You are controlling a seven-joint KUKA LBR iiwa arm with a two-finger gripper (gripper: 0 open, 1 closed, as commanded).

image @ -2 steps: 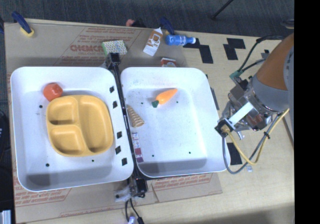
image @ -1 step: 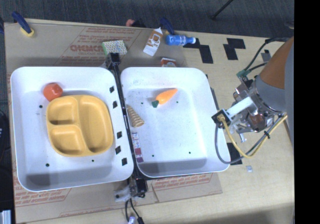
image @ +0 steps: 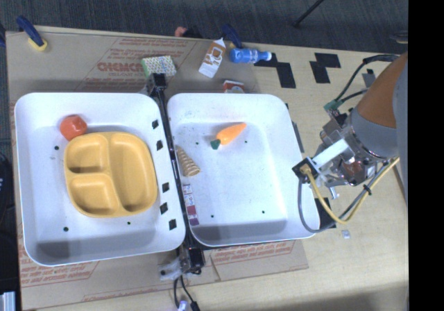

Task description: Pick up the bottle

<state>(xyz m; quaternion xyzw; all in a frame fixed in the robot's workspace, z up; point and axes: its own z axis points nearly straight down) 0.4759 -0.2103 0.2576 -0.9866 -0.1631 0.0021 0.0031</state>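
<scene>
The bottle lies on its side on the counter, outside both bins, just past the far rim of the right bin. It is small and blue, with what looks like a pale cap or neck end. Its long axis runs nearly left to right across the view, and the narrower end seems to point right, toward a black mark on the counter; the view is too coarse to be sure which end is the cap.

By its look it is a light plastic bottle, stiff enough to take a squeeze but smooth and round, so it would likely roll or slip if pinched off-centre. The best hold is probably across the middle of the body, with the jaws closing at right angles to the long axis, coming straight down so the bottle cannot roll away toward the carton lying just to its left.

The gripper hangs beyond the right edge of the right bin, well apart from the bottle, with yellow and black cables looped beneath it. Whether the jaws are parted or closed cannot be told from here; nothing is seen between them.

Inside the right bin lie a carrot and a cone; the left bin holds a yellow tray and a tomato.
</scene>
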